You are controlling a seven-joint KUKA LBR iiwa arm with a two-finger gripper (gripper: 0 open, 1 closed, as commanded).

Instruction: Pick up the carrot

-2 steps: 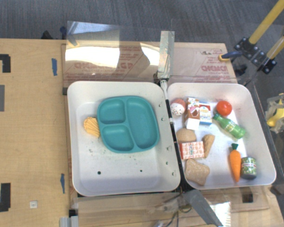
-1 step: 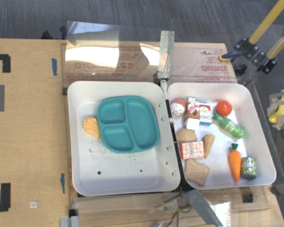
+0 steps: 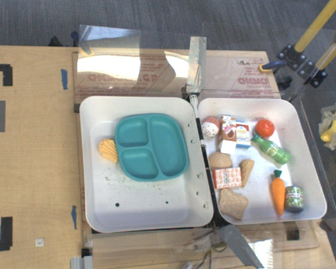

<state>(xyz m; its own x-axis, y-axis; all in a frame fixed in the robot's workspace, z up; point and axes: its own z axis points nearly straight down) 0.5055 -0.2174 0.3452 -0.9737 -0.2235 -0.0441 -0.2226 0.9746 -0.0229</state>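
The carrot (image 3: 278, 193) is orange with a small green top and lies lengthwise near the front right corner of the right bin (image 3: 308, 150). A small dark green can (image 3: 294, 198) rests right against its right side. A green bottle (image 3: 271, 149) lies a short way behind it.
The right bin also holds a red tomato (image 3: 264, 128), small cartons (image 3: 236, 134), a red-and-white packet (image 3: 227, 177), bread pieces (image 3: 233, 203) and a pink-white ball (image 3: 210, 129). The left bin (image 3: 95, 167) holds a teal divided plate (image 3: 151, 146) and a yellow shell-shaped item (image 3: 108, 149). A yellow-and-black stand (image 3: 308, 43) is at the back right.
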